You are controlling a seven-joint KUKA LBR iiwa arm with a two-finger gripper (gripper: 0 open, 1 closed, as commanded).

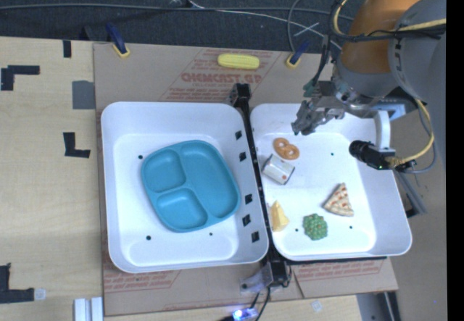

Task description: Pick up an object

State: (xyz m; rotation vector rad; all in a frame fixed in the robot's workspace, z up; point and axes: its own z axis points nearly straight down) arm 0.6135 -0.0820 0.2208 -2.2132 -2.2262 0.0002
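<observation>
Approach step: dark two-finger gripper [303,126], grip state indiscernible and nothing visibly held, hovers at the right white bin's [391,236] 11 o'clock, just 1 o'clock of the brown pretzel-shaped toy [286,148]; next, likely descend onto it.

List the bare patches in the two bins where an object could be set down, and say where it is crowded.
Left bin: a bare white margin borders the blue tray, widest at its top. Right bin: open floor between pretzel and pizza slice. Crowded: its left side, around the can and cheese.
</observation>
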